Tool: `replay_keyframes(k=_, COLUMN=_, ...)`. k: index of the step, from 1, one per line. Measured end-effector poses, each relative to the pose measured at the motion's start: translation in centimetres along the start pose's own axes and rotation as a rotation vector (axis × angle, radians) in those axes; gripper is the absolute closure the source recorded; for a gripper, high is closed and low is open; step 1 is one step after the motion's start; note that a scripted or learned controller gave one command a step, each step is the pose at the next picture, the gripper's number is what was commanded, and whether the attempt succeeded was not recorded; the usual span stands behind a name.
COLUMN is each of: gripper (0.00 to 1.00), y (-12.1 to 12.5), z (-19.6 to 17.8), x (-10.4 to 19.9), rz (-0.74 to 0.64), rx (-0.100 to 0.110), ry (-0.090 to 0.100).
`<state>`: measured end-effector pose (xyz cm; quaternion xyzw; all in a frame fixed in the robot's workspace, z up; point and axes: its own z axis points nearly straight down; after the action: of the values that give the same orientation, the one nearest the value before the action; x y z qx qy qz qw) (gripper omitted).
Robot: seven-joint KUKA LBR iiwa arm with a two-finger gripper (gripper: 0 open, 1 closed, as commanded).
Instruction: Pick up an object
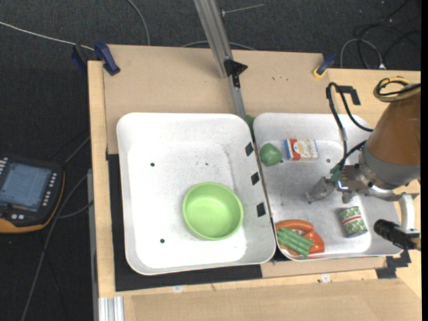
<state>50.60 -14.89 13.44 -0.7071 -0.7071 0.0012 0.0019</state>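
Observation:
My gripper (325, 186) hangs over the middle of the right bin (291, 127), open, with nothing between its fingers. A small red and white carton (299, 149) lies up and to the left of it, near the bin's back. Beside the carton, by the left wall, sits a green ball (270, 154). A green-labelled can (352, 221) lies just below and right of the gripper. An orange and green toy vegetable pack (299, 239) rests in the bin's front left corner.
The left bin (154, 146) holds a light green bowl (212, 210) toward its front right. A metal pole (217, 35) slants down from the top to the gap between the bins. The arm's cables (341, 122) loop above the right bin's back right.

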Motion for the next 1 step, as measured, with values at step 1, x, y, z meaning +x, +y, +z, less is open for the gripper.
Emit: replay_keyframes(k=1, gripper=0.0, y=-0.07, z=4.04, x=0.03, rz=0.0, rx=-0.001, ry=0.0)
